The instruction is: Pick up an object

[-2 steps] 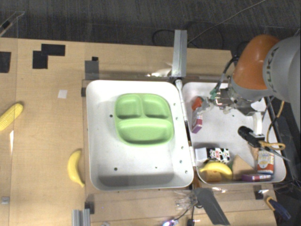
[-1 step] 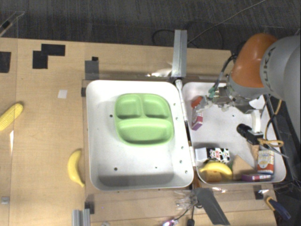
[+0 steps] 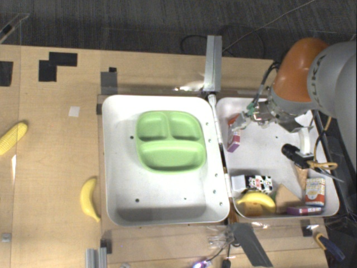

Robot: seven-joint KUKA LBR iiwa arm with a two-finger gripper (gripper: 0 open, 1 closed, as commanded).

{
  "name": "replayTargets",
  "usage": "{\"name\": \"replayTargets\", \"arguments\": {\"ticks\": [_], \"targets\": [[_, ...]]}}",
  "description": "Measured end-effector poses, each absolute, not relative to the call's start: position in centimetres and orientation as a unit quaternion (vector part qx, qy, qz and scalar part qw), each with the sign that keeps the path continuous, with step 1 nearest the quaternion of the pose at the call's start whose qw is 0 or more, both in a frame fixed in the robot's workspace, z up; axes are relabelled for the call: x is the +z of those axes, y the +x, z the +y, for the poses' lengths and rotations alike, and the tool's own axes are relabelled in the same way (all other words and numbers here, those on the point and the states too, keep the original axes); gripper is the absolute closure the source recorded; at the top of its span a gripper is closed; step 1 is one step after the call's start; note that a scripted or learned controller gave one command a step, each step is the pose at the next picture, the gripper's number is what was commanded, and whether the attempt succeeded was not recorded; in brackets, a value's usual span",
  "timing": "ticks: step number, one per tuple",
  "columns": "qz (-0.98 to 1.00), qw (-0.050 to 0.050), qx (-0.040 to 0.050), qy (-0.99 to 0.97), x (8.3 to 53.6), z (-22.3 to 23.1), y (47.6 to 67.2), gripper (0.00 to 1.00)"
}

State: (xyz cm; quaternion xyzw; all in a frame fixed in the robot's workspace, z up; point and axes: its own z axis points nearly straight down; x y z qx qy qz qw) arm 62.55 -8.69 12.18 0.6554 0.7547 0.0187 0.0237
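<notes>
My gripper [image 3: 241, 121] hangs over the far left part of the right bin [image 3: 279, 130], reaching in from the right under the orange wrist band. Just in front of it, a small purple and white object [image 3: 233, 143] rests against the bin's left wall, close to the gripper's tip. Whether the two touch is unclear. Along the bin's near edge lie a yellow banana [image 3: 256, 201], a black-and-white patterned box [image 3: 259, 182], a small white item [image 3: 239, 182], a brown cardboard piece [image 3: 285, 195], a labelled can [image 3: 315, 189] and a purple pen [image 3: 301, 210].
The left bin [image 3: 120, 149] holds a green divided plate [image 3: 169, 139]. Outside the bins on the wooden bench lie a second banana [image 3: 89, 199] and a yellow corn cob [image 3: 12, 138]. A metal post [image 3: 213, 66] stands behind the divider between the bins.
</notes>
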Motion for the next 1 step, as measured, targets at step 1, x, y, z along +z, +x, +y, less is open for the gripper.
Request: {"name": "replayTargets", "arguments": {"ticks": [1], "targets": [[0.771,0.028,0.0202,0.636,12.01,-8.74,64.09,0.0]]}}
